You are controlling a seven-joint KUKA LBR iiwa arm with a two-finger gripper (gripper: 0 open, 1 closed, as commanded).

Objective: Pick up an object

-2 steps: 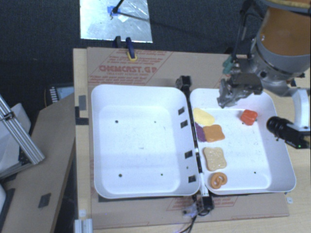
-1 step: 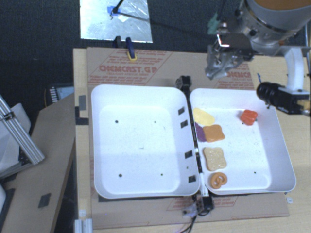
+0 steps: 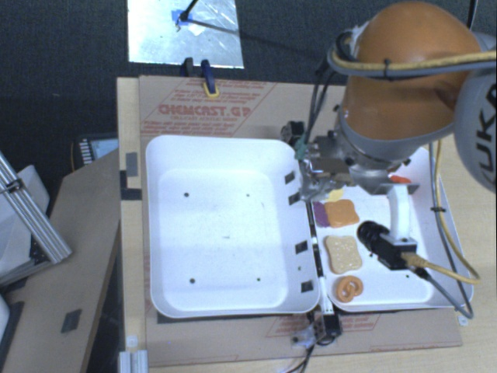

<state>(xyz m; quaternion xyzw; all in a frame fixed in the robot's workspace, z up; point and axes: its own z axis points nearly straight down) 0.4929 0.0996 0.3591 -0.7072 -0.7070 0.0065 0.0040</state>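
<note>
My gripper (image 3: pixel 314 183) hangs low over the left edge of the right bin (image 3: pixel 423 286), under the big orange wrist. Just below it lie a small purple piece (image 3: pixel 319 213) and an orange toast slice (image 3: pixel 342 212). Nearer the front of that bin are a pale bread slice (image 3: pixel 342 252) and a brown pretzel (image 3: pixel 348 288). A red-orange piece (image 3: pixel 400 179) peeks out from under the arm on the right. The arm hides most of the bin's back half.
The left bin (image 3: pixel 221 224) sits against the right one, sharing a clipped divider edge (image 3: pixel 311 247). Both rest on lettered cardboard (image 3: pixel 206 109). A blue and yellow clamp (image 3: pixel 208 80) and a foil sheet (image 3: pixel 185 22) lie behind the bins.
</note>
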